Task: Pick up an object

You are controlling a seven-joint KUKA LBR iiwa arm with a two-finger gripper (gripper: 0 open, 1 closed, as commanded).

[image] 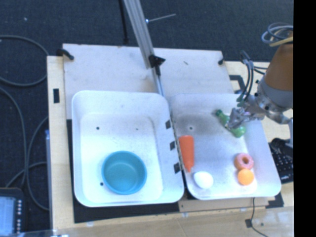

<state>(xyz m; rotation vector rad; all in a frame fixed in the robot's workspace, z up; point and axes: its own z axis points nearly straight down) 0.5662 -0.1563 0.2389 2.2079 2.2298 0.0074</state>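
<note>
the claw [236, 121] covers part of a green object [239, 131], so its shape is unclear; whether it is gripped cannot be told.

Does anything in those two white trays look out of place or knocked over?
Nothing stands out. The left bin holds a blue bowl sitting upright. The right bin holds an orange carrot-like piece, a white egg-like object, a pink ring, an orange ball and a green item beneath the gripper.
</note>
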